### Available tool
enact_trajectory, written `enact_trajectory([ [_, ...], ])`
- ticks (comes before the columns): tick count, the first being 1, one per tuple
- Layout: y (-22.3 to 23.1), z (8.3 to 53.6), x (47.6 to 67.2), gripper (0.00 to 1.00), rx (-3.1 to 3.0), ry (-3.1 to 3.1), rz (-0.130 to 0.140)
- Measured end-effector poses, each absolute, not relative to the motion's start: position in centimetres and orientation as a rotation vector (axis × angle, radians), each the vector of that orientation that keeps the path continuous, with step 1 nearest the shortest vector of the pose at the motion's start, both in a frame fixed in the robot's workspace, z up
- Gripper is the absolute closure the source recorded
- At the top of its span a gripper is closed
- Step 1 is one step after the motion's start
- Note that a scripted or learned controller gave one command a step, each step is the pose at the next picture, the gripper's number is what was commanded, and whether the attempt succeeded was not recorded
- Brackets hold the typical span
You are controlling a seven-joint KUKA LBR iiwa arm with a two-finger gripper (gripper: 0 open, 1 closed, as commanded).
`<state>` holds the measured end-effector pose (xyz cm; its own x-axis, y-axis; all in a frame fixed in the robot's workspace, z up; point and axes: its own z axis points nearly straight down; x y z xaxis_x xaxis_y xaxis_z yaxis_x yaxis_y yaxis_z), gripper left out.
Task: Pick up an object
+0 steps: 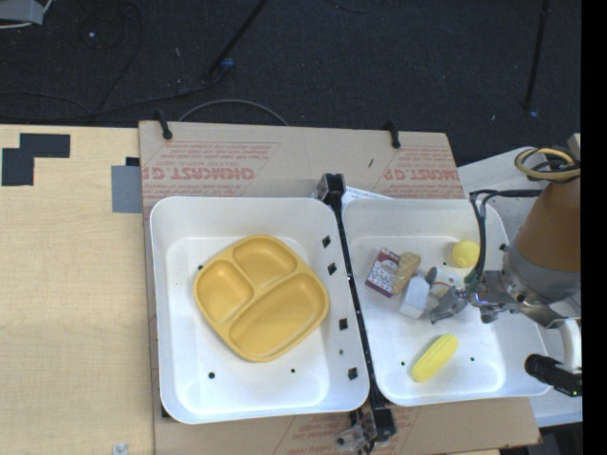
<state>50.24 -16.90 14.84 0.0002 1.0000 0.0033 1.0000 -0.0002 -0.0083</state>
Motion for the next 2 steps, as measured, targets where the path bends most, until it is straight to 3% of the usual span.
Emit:
enact_trajectory([
  [1, -17.8, 9.8, 49.9, 0.0, -2.217, -2.216, 0.004],
  [2, -17.8, 11.0, 49.9, 1.0, -2.222, -2.214, 0.003],
])
